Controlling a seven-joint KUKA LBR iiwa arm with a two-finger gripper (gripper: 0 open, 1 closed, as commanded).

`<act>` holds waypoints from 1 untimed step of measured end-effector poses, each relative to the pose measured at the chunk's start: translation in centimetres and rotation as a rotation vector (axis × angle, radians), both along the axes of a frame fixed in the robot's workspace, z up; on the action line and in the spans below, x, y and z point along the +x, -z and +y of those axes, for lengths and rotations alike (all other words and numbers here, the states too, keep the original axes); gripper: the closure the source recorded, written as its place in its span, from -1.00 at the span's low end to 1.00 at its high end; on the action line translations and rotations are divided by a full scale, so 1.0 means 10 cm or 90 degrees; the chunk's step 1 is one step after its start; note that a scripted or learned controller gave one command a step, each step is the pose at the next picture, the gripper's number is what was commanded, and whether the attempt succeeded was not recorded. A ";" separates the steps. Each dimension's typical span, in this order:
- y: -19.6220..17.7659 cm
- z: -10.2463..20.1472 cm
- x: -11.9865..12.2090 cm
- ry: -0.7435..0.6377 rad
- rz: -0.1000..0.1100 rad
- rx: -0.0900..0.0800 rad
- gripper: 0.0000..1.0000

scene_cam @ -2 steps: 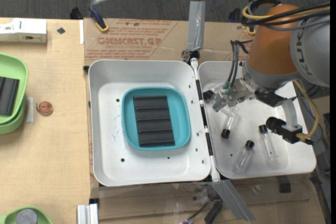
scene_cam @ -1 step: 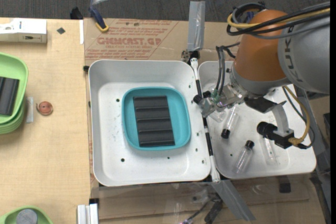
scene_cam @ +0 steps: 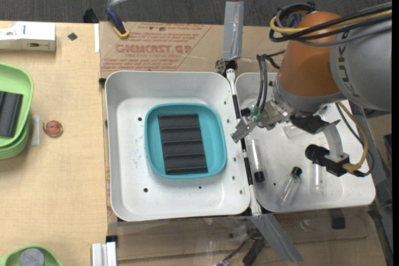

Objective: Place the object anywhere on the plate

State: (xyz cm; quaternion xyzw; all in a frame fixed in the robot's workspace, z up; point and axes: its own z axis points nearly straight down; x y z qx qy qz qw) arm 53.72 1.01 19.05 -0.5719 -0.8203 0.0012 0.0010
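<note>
The grey arm [scene_cam: 368, 59], its orange band [scene_cam: 308, 50] showing above the wrist, is reaching in from the right and hanging over the right bin [scene_cam: 349, 193]. Its gripper [scene_cam: 242, 132] is hovering at that bin's left edge, just beside the wall shared with the left bin [scene_cam: 124, 196]. Whether the gripper is released or clenched cannot be told from this angle, and nothing is showing in its grasp.

A black ridged block [scene_cam: 182, 143] is lying flat on the teal plate [scene_cam: 215, 128], covering most of its floor with its ridges running crosswise. The plate is sitting in the middle of the left bin, clear of all four walls.

In the right bin, a clear vial [scene_cam: 288, 189] with a dark cap is lying tilted near the front edge, a second clear vial [scene_cam: 318, 177] is resting just to its right, and a small black piece [scene_cam: 258, 177] is sitting against the left wall.

A printed cardboard sheet [scene_cam: 156, 40] is lying behind the left bin.
</note>
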 end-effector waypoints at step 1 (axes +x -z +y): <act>0.00 0.11 0.51 -0.014 -0.001 0.000 -1.00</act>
